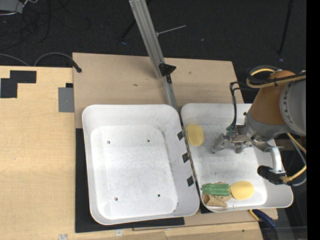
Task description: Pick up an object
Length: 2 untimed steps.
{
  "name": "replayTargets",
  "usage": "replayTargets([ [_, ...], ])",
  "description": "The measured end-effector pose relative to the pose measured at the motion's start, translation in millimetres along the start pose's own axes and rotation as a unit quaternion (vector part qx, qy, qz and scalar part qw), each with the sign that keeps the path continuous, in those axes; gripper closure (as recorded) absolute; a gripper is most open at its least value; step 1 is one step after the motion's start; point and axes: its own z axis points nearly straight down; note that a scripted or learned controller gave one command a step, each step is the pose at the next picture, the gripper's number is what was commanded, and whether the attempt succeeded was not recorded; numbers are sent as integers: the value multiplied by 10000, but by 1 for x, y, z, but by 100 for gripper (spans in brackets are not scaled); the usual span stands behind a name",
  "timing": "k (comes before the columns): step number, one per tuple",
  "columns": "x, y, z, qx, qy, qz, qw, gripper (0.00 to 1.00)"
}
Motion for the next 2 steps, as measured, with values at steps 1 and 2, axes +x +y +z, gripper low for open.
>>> replayTargets([
  [1, -1, 0, -11, 1, 3, 25, 10000, 100],
  [2, -11, 6, -63, -16, -4, 29, 10000, 100],
])
